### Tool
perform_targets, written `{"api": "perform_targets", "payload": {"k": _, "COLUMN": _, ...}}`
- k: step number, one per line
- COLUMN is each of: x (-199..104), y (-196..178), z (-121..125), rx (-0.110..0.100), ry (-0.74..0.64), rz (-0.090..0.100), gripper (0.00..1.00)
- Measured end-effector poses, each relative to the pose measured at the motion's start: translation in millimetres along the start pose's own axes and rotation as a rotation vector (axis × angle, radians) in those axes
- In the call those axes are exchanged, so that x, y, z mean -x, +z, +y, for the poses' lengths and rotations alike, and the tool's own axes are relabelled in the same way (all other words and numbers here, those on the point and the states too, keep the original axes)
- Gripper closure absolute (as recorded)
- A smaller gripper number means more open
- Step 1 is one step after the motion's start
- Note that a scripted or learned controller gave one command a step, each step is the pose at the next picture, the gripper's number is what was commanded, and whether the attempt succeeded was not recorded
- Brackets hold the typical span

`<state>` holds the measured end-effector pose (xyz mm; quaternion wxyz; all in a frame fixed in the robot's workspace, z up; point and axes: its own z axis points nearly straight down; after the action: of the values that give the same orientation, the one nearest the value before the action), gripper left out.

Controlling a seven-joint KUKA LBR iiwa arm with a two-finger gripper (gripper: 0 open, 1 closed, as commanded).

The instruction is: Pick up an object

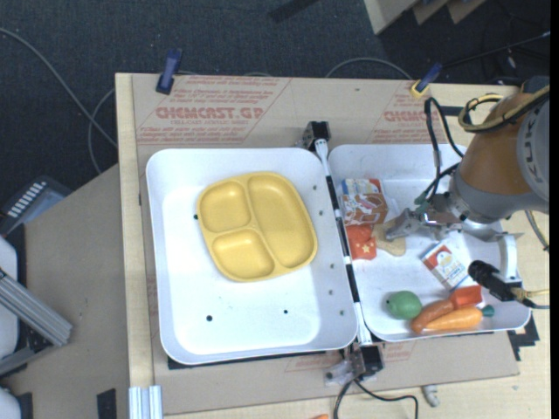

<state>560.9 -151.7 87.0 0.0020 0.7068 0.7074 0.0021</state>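
I am a grey arm with an orange band, reaching in from the right over a bench that carries two shallow white bins side by side. The bench surface is brown board printed in red with the word "CHEMCAST" followed by letters that look like "G.P" — smaller lines around it are too fine to read, and the same print begins again at the far right. The left bin holds a yellow plate divided into three compartments, lying near its middle. The right bin holds everything I could pick: a red and white snack packet along its left wall with a red piece just below it, a small white and red carton toward the right, a green round object near the front, and an orange carrot just beside it with a red piece at its upper end. The writing on the packet and carton is too small to read. My gripper hangs low in the right bin, beside the packet, with a pale flat thing just under its tip. I cannot tell how the gripper is set. I judge the pick not yet done — nothing is visibly lifted, every object lies on the bin floor, and the grasp and the lift are left.
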Motion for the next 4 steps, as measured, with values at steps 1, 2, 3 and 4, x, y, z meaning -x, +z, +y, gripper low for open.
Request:
{"api": "perform_targets", "payload": {"k": 1, "x": 42.5, "y": -0.7, "z": 8.9, "rx": -0.001, "ry": 0.001, "rz": -0.003, "gripper": 0.0}}
{"api": "perform_targets", "payload": {"k": 2, "x": -8.3, "y": 0.1, "z": -11.4, "rx": -0.001, "ry": 0.0, "rz": 0.0, "gripper": 0.0}}
{"api": "perform_targets", "payload": {"k": 3, "x": 45.3, "y": -18.7, "z": 16.1, "rx": -0.003, "ry": 0.001, "rz": -0.002, "gripper": 0.0}}
{"api": "perform_targets", "payload": {"k": 4, "x": -20.5, "y": -46.7, "z": -3.7, "rx": -0.007, "ry": -0.001, "rz": 0.002, "gripper": 0.0}}
